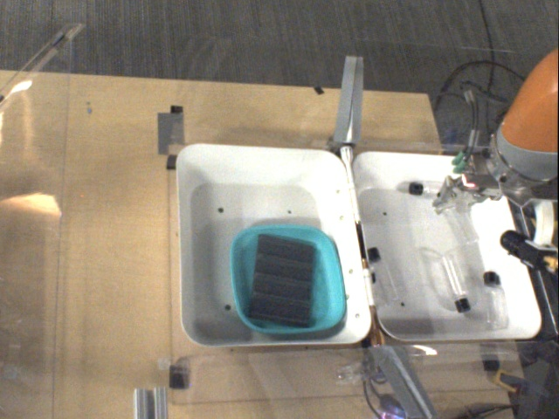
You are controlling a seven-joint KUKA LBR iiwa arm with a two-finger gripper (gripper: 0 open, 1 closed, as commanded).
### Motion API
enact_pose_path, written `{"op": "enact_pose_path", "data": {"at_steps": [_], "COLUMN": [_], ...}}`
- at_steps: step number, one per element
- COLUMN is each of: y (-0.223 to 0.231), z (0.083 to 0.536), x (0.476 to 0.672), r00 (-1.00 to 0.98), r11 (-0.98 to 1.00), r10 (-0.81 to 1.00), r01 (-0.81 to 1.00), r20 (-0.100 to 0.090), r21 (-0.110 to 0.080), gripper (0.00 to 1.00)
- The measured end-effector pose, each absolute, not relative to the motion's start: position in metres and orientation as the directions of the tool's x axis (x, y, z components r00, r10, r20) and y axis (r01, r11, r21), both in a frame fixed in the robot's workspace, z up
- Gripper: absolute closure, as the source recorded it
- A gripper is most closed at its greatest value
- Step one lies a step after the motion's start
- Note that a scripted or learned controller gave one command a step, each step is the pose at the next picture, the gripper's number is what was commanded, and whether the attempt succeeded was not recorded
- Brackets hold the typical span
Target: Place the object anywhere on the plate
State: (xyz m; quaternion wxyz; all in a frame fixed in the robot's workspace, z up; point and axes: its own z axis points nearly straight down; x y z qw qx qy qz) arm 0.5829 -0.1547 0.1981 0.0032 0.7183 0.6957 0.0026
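The dark ridged block [282, 279] lies flat on the teal plate [330, 273], squarely in its middle, long side running toward the far wall. That plate sits in the left bin [205, 208], tucked into the near right corner. Over in the right bin [389, 308], clear plastic pieces [454, 278] with small black caps lie scattered near the middle and near edge. The gripper [467, 182] hangs over the right bin's far right corner, well apart from the block, and whether it is released or clenched cannot be told. Both bins rest on the wooden tabletop [96, 234].
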Motion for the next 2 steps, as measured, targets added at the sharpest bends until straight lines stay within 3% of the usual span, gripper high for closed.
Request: {"op": "enact_pose_path", "data": {"at_steps": [1,2], "y": [-0.087,-0.029], "z": [0.24,0.184], "x": [0.515,0.489], "r00": [-0.087,-0.253], "r11": [0.087,0.253], "r10": [0.996,0.968], "r01": [0.996,0.968], "r20": [-0.001,-0.001], "r21": [0.007,0.005], "gripper": [1.0,1.0]}}
